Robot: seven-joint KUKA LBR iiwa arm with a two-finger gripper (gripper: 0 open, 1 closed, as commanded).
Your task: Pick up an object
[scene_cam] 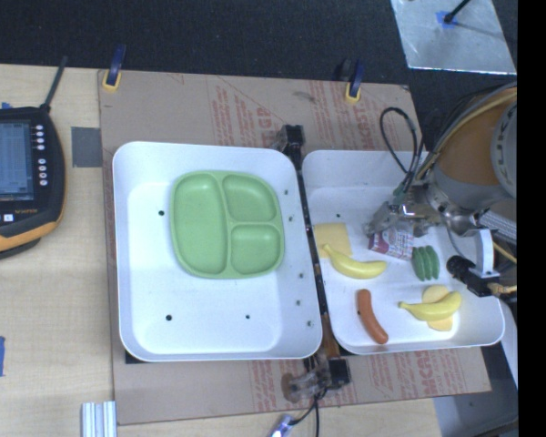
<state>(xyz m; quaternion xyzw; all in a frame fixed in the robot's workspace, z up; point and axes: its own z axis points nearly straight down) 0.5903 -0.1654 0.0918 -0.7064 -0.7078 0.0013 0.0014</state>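
Observation:
The right bin [346, 185] holds several toy foods. My gripper [393, 218] hangs low over the middle of that bin, at the end of the grey arm that comes in from the right. Directly below and in front of it lies a crinkled white and red packet [399, 244]. A yellow banana [353, 264] lies to the packet's left, partly on a pale yellow slice [330, 237]. A small green ridged vegetable [426, 262] sits to the packet's right. An orange-red sausage [371, 317] lies near the front, and a second banana [432, 308] rests at the front right.
The left bin [127, 271] carries a green divided plate [226, 223]. A black divider [308, 244] runs between the bins. A teach pendant [14, 180] rests on the bench at the far left. Cables loop above the gripper [402, 139].

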